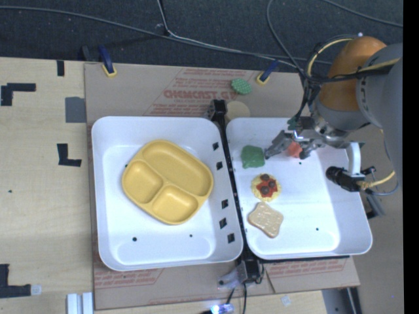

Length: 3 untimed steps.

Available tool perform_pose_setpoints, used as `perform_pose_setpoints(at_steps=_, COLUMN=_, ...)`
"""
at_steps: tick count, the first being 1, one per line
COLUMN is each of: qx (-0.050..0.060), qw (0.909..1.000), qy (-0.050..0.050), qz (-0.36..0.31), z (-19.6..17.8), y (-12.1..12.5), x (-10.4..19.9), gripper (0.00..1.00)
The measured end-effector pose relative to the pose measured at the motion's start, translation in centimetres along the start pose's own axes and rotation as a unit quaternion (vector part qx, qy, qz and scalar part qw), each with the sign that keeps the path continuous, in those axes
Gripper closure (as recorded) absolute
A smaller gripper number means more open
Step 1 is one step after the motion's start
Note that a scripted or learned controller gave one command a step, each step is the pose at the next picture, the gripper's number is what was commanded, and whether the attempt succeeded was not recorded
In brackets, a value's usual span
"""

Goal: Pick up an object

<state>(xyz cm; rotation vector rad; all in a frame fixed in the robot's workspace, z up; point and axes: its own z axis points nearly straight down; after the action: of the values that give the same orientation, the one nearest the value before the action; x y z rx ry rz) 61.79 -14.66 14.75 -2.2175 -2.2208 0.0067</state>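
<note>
Two bins [105,175], yellow tray [167,182] left, toast [266,220] right, hand [292,145] state unclear

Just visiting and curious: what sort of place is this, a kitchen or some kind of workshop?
Probably a robot test bench, not a kitchen: a robot arm reaches over two white bins holding toy food and a yellow tray, with cables trailing behind.

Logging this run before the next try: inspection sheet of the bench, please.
Surface: bench bearing left bin and right bin, side by side.
Job's things: green piece, small pizza, toast slice, all in right bin; small red thing by the gripper.
Clutter: yellow divided tray in left bin; green piece on cardboard behind the bins.
Grippers: gripper low over right bin's far side.
Cables: black cables behind the bench.
Surroundings: dark floor.
</note>
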Motion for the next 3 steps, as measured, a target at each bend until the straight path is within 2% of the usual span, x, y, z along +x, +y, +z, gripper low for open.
perform_pose_setpoints(at_steps=1, qx=0.0, qw=1.0, qy=0.0, qz=0.0, z=4.4, y=-0.4, x=-0.1, gripper=0.0)
perform_pose_setpoints(at_steps=2, qx=-0.002, qw=1.0, qy=-0.001, qz=0.0, z=6.3, y=-0.3, x=0.0, gripper=0.0)
perform_pose_setpoints(at_steps=3, qx=-0.004, qw=1.0, qy=-0.001, qz=-0.001, z=5.1, y=-0.3, x=0.0, gripper=1.0)
